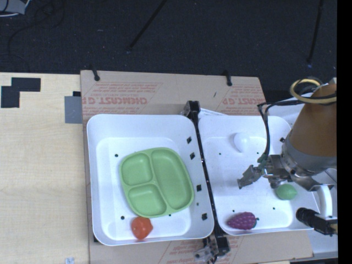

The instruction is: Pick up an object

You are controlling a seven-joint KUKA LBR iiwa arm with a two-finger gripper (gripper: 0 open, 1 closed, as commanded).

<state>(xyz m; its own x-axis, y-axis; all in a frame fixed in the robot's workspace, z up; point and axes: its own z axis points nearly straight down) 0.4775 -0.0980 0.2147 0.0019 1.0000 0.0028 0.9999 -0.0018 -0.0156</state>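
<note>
Bench: a pale wooden surface [38,169] is seen at the far left, with a sheet of printed cardboard [165,92] laid under both bins.
Left bin: a shallow white bin [104,131] is set on the left half of the cardboard, its right wall lying just beside the other bin's left wall.
Green tray: a light green tray [157,181] with three compartments is laid flat near the middle of the left bin, turned at a slant to the bin's walls.
Red object: a small red-orange object [141,227] is placed by the near edge of the left bin, just off the green tray's near left corner; whether the two touch cannot be told.
Right bin: a second white bin [225,191] is set on the right half of the cardboard.
White object: a small rounded white object [241,141] is seen towards the far edge of the right bin, hard to tell from the floor.
Purple object: a knobbly purple object [242,220] is laid against the near edge of the right bin.
Gripper: the gripper [254,175] is held low over the middle of the right bin; how far it is parted cannot be told, and nothing is seen held in it.
Green ball: a small green ball [286,191] is seen near the right edge of the right bin, just under the arm's wrist.
Arm: the grey and orange arm [313,131] is reached in over the right bin's right edge.
</note>
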